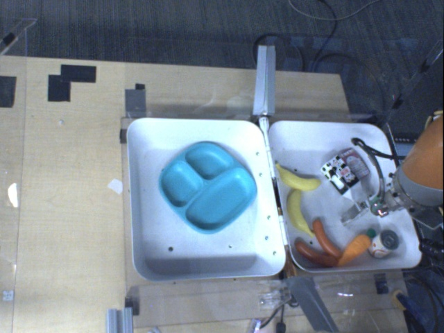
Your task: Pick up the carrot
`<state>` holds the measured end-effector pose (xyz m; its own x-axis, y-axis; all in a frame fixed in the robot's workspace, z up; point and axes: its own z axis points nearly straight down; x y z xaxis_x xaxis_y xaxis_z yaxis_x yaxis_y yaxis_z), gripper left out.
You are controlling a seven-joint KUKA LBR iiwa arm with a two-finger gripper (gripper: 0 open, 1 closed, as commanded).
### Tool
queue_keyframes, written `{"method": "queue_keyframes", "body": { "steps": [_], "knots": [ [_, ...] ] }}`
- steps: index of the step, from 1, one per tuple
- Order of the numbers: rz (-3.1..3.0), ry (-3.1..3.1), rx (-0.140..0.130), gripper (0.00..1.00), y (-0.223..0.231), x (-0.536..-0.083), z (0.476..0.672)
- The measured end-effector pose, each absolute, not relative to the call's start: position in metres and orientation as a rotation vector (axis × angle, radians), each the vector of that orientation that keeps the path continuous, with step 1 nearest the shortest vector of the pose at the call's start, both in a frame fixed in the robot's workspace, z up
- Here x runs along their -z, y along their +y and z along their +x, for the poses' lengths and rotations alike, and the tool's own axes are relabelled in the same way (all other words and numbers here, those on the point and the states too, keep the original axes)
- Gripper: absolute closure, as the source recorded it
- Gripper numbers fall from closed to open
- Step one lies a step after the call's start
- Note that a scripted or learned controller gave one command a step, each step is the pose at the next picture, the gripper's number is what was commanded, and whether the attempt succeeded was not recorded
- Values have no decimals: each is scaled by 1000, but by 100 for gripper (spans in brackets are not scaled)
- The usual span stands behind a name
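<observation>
The carrot [354, 248] is orange with a small green tip. It lies slanted near the front edge of the right bin [388, 136]. My gripper [355, 212] hangs over the middle of that bin, a little behind and above the carrot and apart from it. Its body carries a black-and-white tag [338, 172] and looped cables. Nothing shows in its grasp.
Two yellow bananas [298, 196] lie along the right bin's left side. A red sausage [325, 236] and a darker one [312, 252] lie just left of the carrot. A small ball [378, 245] and a grey disc [390, 239] are at its right. A blue divided plate [208, 186] is in the left bin [146, 241].
</observation>
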<state>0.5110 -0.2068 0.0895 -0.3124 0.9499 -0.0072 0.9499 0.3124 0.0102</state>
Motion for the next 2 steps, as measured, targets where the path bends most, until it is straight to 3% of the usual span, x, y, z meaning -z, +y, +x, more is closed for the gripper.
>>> {"method": "queue_keyframes", "body": {
  "steps": [1,2],
  "knots": [
    [1635,2667,-7,0,-205,-89,578],
    [1547,2719,-4,0,-207,-90,501]
  ]
}}
